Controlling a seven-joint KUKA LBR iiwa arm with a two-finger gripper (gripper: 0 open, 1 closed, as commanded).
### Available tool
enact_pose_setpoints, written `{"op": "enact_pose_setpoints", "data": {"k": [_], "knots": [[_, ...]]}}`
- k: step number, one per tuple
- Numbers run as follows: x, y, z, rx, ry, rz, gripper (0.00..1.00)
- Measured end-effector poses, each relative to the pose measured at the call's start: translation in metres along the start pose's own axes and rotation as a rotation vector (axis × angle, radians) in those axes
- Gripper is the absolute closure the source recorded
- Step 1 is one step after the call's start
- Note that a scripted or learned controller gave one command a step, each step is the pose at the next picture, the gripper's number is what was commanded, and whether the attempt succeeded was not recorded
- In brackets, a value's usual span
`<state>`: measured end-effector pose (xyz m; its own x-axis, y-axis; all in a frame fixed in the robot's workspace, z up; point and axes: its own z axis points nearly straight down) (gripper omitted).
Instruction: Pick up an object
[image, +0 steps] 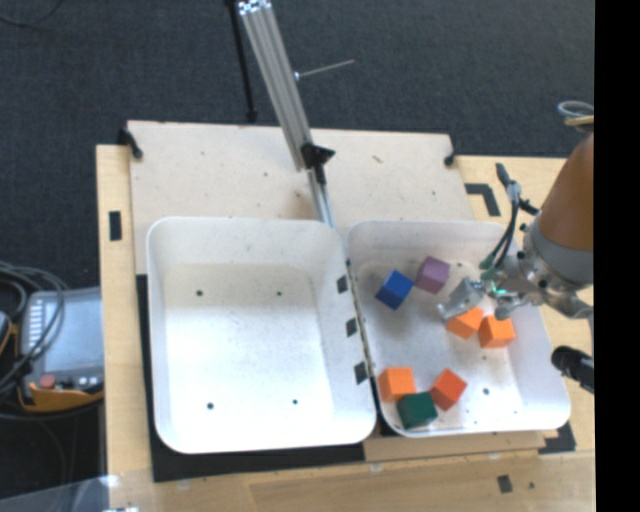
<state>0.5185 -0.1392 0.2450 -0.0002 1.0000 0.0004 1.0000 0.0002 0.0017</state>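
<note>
Currently right bin (520, 405) holds blue cube (394, 290), purple cube (433, 273), green cube (417, 409), four orange cubes; left bin (160, 330). Pincer (468, 306) over orange cube (464, 323), corner-on; grip state unclear.

Position: one fixed camera above the table (420, 150)
Facing: downward at a slant
Range: moderately far, taking in both white bins (250, 330) whole
Arm entry: from the right

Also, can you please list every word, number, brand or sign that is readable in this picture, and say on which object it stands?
None can be read.
The grey device left of the bench may carry markings: too small and blurred to tell.
The blocks, e.g. the blue block, and the white bins bear no visible text.
</note>
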Motion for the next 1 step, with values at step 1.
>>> {"op": "enact_pose_setpoints", "data": {"k": [1], "knots": [[0.0048, -0.0042, 0.0449, 0.006, -0.001, 0.003, 0.00]]}}
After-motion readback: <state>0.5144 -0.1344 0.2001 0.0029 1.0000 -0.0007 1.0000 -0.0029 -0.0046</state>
